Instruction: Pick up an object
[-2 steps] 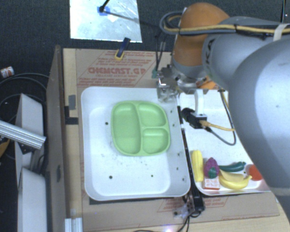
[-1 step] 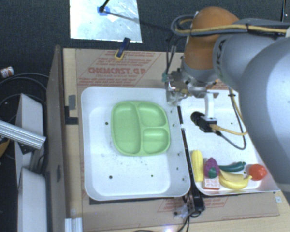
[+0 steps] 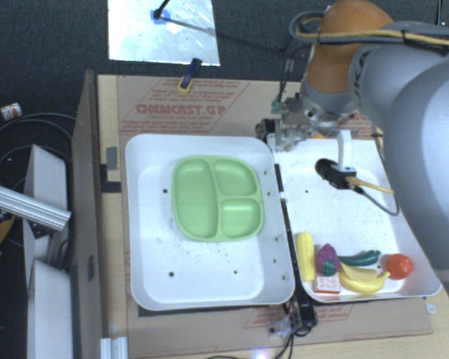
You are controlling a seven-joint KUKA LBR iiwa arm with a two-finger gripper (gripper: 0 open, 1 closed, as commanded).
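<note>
The arm (image 3: 404, 73) bends down over the right bin's (image 3: 344, 223) far edge; whether it grips anything is unclear.

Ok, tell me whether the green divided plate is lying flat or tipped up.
Flat. The green divided plate lies face up on the left bin's floor, all three compartments open to the camera, none holding anything.
</note>
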